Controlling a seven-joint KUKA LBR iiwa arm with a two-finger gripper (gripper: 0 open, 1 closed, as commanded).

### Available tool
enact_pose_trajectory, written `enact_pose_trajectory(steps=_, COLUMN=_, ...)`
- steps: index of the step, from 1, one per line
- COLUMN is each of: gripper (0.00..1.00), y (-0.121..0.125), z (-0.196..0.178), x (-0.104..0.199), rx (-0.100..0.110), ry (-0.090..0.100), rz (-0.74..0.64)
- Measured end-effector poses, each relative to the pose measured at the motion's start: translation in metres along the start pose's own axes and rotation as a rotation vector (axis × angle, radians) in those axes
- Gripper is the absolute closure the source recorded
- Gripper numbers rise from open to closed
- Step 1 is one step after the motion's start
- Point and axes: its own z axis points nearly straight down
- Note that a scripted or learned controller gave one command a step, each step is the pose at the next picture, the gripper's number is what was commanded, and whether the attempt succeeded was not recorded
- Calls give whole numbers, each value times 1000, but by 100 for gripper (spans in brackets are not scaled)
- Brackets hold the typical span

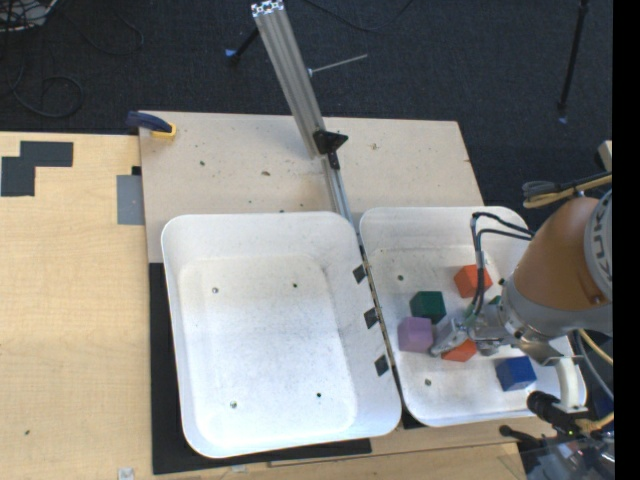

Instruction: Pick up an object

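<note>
Several small blocks lie in the right bin (440, 212). An orange block (467, 280) sits toward the back, with a dark green block (428, 304) to its left. A purple block (415, 334) lies close to the divider, and a blue block (516, 372) sits near the front right. A flat orange-red piece (461, 351) lies just under the gripper. My gripper (452, 338) is low in the bin, between the purple block and the orange-red piece and right beside both. The wrist hides part of what lies beneath it.
The left bin (170, 236) stands beside the right one, with small black clips along the shared rim (367, 316). A slanted aluminium bar (295, 78) rises behind the bins. A blue and yellow clamp (151, 123) lies at the bench's back left corner.
</note>
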Motion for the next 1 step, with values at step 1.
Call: enact_pose_trajectory(steps=1, gripper=100, y=-1, z=-9, x=0, rx=2, ry=1, rz=6)
